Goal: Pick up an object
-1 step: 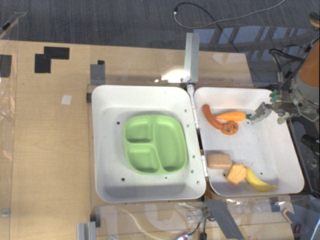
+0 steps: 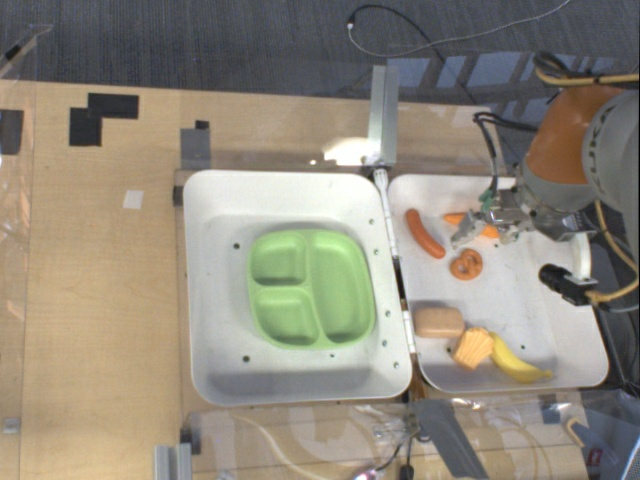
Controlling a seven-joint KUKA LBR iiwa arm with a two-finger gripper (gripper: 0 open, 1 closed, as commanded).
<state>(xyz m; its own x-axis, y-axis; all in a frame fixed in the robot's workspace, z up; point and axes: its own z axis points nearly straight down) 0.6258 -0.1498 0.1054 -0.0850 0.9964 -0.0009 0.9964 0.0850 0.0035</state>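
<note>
On the wooden surface (image 2: 90,268) two shallow white bins sit side by side. The left bin (image 2: 215,218) carries a green divided plate (image 2: 310,288), lying near its middle with its three compartments facing up.

The right bin (image 2: 590,363) holds the food items. A red sausage (image 2: 424,233) lies near the bin's left wall toward the far edge, its long axis running diagonally from upper left to lower right. Just beside it, toward the bin's centre, sits a small round brown pretzel-like piece (image 2: 465,264). An orange carrot (image 2: 462,222) lies near the far edge, its long axis roughly level across the bin and its narrow tip pointing left toward the sausage; its right part is hidden under the arm's end. Near the front edge lie a tan bread-like block (image 2: 439,321), an orange-yellow wedge (image 2: 474,348) touching it, and a yellow banana (image 2: 518,363) whose long axis slants down toward the front right corner.

The claw (image 2: 490,221) is down over the right end of the carrot, near the bin's far edge. Whether it is spread or pressed together cannot be told, nor whether it pinches the carrot.
</note>
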